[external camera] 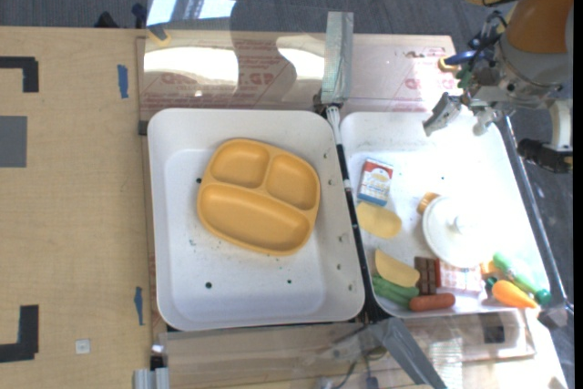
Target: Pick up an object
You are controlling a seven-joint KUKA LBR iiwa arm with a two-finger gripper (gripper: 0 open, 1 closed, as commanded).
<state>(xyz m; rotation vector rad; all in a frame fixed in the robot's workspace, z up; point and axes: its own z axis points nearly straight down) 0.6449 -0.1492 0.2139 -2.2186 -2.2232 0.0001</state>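
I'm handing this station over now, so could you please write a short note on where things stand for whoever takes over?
Gripper: open, holding nothing, hovering over the far right corner of the right bin.
Right bin: small carton, white lid, yellow pieces, carrot, sausage and other toy food, mostly along its near side.
Left bin: yellow divided plate.
Done: nothing picked up yet.
Left: come down on one object, close on it, lift.
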